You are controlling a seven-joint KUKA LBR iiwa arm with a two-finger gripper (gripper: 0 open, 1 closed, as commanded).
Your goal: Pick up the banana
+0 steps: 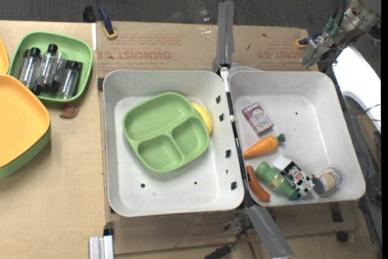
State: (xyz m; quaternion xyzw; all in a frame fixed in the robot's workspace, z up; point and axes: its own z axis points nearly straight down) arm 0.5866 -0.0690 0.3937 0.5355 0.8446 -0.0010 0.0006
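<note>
1. We see the banana [204, 116] mostly hidden beneath the green divided plate [166, 131].
2. We cannot resolve the gripper [315, 51] fingers.
3. The orange plates [18, 124] are cut off at the left edge.

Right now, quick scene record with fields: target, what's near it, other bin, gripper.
target: banana, left bin, mostly hidden under the green divided plate
right bin: carrot, pink card pack, green bottle, small can
gripper: above the right bin's far right corner, apart from the banana
grip state: cannot tell
</note>
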